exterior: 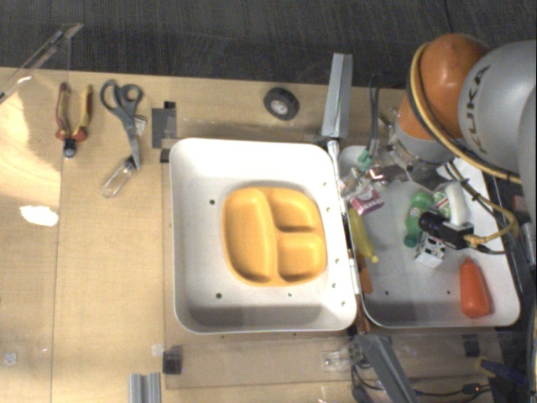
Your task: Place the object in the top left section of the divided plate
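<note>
Your main risk sits at the pick itself. The tool (pixel 367 173) hangs over the top left corner of the right bin (pixel 403 296). From this slant you cannot tell how far open it is or whether it has hold of anything. Just below it lies a small pink packet (pixel 367 201), which I judge to be the object. It lies close against the bin's left wall, with a long yellow thing (pixel 362 238) just beside it. A closing tool could strike that wall or nip the yellow thing along with the packet. It could also pinch only a loose edge, so that the packet slips out on the way across.

The second risk is the drop. The yellow divided plate (pixel 252 233) sits in the middle of the left bin (pixel 193 225). Its sections look shallow, with rounded ridges between them: one long section on the left and two smaller ones on the right. A release slightly off could land the packet on a ridge and let it slide into the wrong section.

The packet looks small, flat and crumpled, magenta with a pale patch, and is probably light and limp. Its exact shape is too small to make out.
</note>
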`<state>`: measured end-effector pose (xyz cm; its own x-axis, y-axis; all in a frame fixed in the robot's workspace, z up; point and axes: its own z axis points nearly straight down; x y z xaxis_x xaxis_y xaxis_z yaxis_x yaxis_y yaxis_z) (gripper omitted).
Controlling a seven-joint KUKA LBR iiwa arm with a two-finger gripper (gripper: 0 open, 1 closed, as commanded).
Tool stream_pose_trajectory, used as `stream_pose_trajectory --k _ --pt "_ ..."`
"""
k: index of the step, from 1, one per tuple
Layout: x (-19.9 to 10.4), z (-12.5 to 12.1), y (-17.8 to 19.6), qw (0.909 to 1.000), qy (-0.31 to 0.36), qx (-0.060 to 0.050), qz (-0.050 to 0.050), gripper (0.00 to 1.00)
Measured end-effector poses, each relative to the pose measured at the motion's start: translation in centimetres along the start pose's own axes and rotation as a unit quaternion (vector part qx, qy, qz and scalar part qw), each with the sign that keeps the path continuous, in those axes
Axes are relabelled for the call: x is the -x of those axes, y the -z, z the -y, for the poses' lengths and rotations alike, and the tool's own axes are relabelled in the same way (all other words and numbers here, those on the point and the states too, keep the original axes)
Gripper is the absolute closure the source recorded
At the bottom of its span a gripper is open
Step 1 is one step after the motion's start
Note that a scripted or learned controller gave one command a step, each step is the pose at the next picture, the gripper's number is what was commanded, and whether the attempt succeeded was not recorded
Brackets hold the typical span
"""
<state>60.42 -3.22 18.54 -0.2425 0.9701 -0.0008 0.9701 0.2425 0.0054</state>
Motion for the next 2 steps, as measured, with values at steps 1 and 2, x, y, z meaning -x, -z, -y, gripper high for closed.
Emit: stream_pose_trajectory --k 1,2 --pt "-10.81 -2.65 0.05 1.0000 0.001 0.001 0.000 1.00" --pt "-10.78 -2.65 0.05 1.0000 0.000 0.001 0.000 0.00"
